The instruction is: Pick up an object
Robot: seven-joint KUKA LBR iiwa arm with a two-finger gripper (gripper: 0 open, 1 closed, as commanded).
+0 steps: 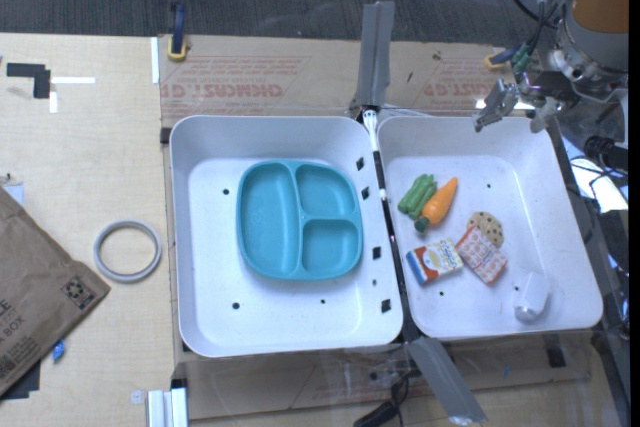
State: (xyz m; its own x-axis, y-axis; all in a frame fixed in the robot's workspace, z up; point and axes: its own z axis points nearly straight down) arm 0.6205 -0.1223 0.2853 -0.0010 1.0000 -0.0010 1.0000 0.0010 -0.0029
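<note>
The right bin [560, 180] is holding all the loose items, and each is lying apart from and nearer the camera than the end effector [512, 101], which is hanging over that bin's far rim. Nothing is sitting between its fingers; how far they are parted cannot be told at this scale.

Nearest the camera, a small white object [531, 298] is resting by the near right corner; it is blending into the bin floor and looks smooth, so it is judged slippery and a poor first choice. Farther in, two flat packets are lying side by side: a white and orange carton [434, 262] and a red packet [482, 257], with a cookie [486, 228] touching the packet's far edge. These are judged light and thin; a pinch across the short edges is advised, since flat faces are offering little to grip.

Closest below the end effector, a carrot [440, 201] and a green pod [416, 194] are lying against each other. Both look like light, stiff toys. The carrot is judged the best target: grasp across its thick middle, from the side away from the pod.

The left bin [200, 235], well to the end effector's side, is carrying a teal divided plate [299, 219] with nothing in its three compartments.
</note>
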